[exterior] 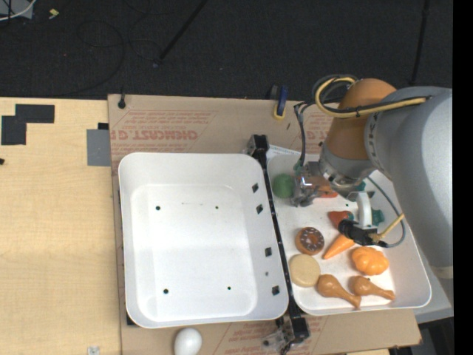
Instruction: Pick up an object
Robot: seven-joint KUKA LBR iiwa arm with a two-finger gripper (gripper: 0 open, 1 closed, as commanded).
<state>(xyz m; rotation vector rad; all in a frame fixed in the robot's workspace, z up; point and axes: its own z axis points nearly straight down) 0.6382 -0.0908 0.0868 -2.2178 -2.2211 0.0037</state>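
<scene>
Toys are crowding the right bin, where the arm is hanging its gripper beside a green ball; whether anything is being grasped, I cannot tell. Descending squarely over the ball, clear of the divider, seems wisest, smaller donut aside.

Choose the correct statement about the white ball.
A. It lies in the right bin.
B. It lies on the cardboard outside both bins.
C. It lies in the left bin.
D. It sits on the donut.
B: the ball rests on the cardboard just below the left bin, outside its rim.
</scene>
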